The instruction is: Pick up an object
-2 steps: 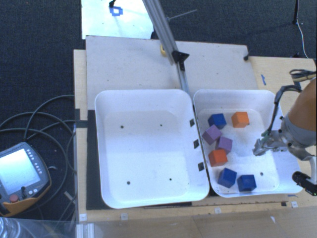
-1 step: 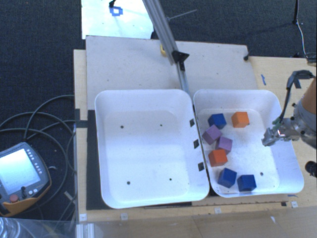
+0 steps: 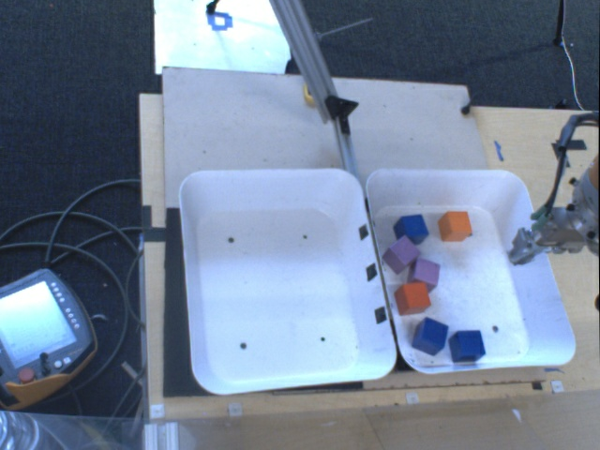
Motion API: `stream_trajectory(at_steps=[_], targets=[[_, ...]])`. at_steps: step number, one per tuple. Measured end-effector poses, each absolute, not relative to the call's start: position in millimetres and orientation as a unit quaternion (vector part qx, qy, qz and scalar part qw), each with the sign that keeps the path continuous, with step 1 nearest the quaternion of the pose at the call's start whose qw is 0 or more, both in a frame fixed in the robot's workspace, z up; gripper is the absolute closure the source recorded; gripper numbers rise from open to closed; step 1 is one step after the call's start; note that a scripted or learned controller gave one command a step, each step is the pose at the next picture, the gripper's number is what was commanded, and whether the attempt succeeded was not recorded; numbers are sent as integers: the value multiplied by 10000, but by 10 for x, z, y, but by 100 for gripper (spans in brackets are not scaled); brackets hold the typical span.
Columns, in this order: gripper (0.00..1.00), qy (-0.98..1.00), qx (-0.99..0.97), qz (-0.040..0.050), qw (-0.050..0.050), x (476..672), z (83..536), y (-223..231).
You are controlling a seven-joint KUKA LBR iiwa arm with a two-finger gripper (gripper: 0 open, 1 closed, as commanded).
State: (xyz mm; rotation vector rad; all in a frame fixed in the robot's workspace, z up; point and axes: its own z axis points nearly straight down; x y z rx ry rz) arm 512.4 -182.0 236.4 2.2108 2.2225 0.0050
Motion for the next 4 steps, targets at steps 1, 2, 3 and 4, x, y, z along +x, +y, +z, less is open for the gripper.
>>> stream_trajectory(at_steps=[1,2,3,4], targets=[[100,7107,7035,13,9,5293,2450,-1357],[100,7113,7029,18,1,5459,2497,-763],[100,7111,7031,15,1,5667,2373,-215],[100,7110,7032,16,0,5699,2405,316]])
